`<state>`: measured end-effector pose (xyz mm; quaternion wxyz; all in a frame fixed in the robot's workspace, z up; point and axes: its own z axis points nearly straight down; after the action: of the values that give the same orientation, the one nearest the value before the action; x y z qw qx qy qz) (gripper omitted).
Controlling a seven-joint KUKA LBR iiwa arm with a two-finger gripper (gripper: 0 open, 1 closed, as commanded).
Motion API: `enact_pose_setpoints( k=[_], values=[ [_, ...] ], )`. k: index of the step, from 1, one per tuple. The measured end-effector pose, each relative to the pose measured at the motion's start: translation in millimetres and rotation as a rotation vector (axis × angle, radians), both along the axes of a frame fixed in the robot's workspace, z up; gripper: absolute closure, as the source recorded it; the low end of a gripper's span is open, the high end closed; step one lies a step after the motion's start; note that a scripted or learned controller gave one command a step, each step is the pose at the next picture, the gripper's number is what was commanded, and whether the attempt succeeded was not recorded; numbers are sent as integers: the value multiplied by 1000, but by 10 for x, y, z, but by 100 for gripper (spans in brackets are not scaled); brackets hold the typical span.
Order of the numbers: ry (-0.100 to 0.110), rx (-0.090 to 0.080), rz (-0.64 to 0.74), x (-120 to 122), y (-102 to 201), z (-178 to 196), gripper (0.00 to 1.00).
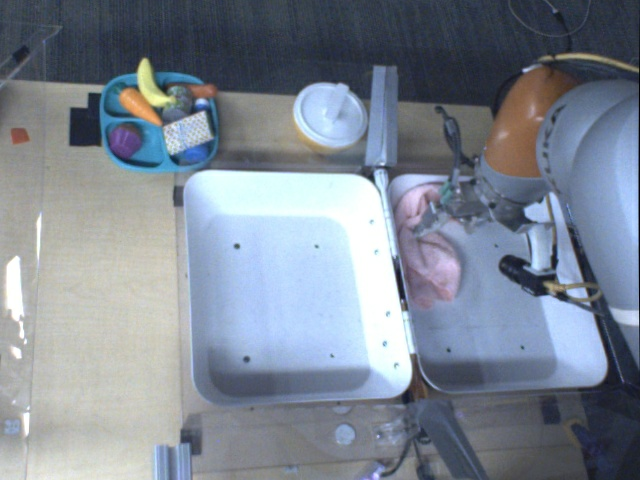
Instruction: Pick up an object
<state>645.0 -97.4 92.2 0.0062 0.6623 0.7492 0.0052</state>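
Wooden bench (90, 298), two white bins | pink cloth (432, 253) lies in right bin (520, 368), against its left wall | gripper (450, 208) touching cloth's upper edge, finger state: cannot tell | step: grasp attempt, judged | next: pinch a fold firmly, then lift straight up.

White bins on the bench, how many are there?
2. The left bin lies mid-bench; the right bin sits beside it, holding a pink cloth under the arm.

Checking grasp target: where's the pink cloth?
Pink cloth lies in the right bin, against its left wall, just left of the end effector.
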Motion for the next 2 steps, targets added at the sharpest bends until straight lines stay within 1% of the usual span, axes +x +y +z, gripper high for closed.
enact_pose_setpoints(
  k=[1,2],
  values=[
    [-4,-1,42,-443,-14,8,0],
    [2,-2,-40,124,-554,-9,0]
  ],
)
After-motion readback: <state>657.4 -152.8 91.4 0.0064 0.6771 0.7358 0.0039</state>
